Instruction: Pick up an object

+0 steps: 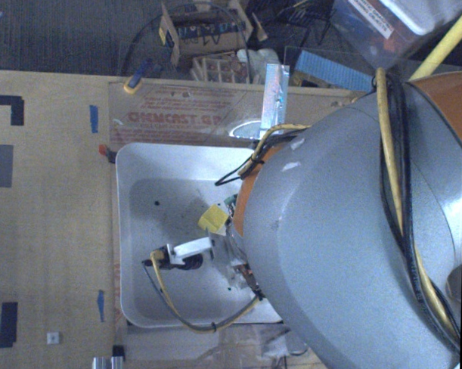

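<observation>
A small yellow block (213, 218) lies in the white bin (139, 207), close against the edge of the grey arm (342, 244). Just above it a bit of green (230, 201) peeks out from under the arm; what it is I cannot tell. My gripper (230, 257) hangs low in the bin, right of the yellow block and slightly nearer the front, mostly covered by the wrist. Nothing shows between its fingers from here. The arm hides the right part of this bin.
The bin's left half is bare white floor with a small dark speck (156, 204). Behind the bin lies a clear plastic sheet (180, 118) with red lettering. Wooden benchtop (48, 211) spreads to the left, with blue tape marks.
</observation>
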